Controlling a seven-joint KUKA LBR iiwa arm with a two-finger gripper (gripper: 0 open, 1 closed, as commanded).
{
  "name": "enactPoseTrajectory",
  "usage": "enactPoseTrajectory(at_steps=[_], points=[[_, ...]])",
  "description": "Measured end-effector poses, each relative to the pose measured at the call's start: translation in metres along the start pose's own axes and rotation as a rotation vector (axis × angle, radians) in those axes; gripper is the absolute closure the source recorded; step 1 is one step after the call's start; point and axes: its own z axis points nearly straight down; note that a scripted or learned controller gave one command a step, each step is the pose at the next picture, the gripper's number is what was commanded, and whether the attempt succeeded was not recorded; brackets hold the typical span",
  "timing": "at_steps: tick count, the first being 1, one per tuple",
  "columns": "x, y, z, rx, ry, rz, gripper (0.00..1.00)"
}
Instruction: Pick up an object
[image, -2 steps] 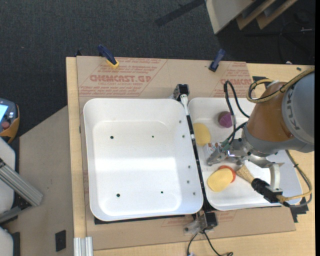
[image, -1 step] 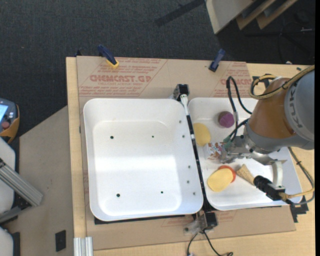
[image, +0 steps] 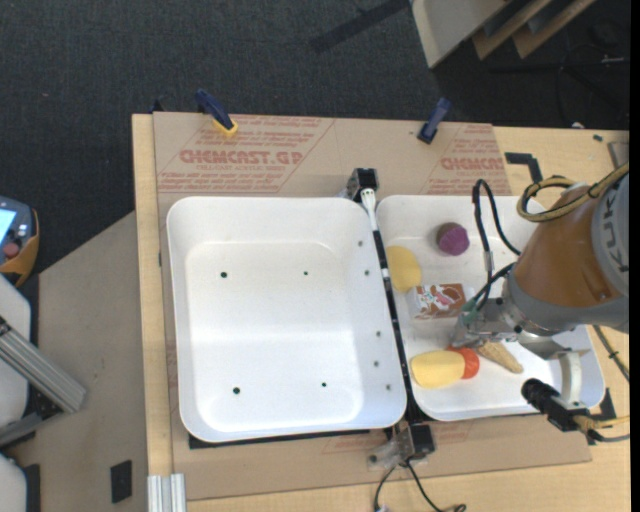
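Locate the gripper (image: 474, 335) low in the right bin (image: 420, 212), just above the yellow object with the red end (image: 443, 367). Whether it is spread or pressed together cannot be told from this view. A tan cone-shaped piece (image: 502, 356) lies beside it. The purple ball (image: 453, 238), yellow lump (image: 403, 267) and printed packet (image: 438, 299) lie farther back.

My arm (image: 585, 262) is a thick grey tube with a broad orange band above the wrist; black cables loop over its back, and my claw (image: 478, 330) is dull grey metal
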Motion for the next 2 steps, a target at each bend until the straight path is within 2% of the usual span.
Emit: enactPoseTrajectory(at_steps=[1, 2], points=[[0.0633, 0.0761, -0.1028, -0.007, 0.001, -0.013, 1.00], [0.0583, 0.0703, -0.0955, 0.010, 0.001, -0.003, 0.00]])
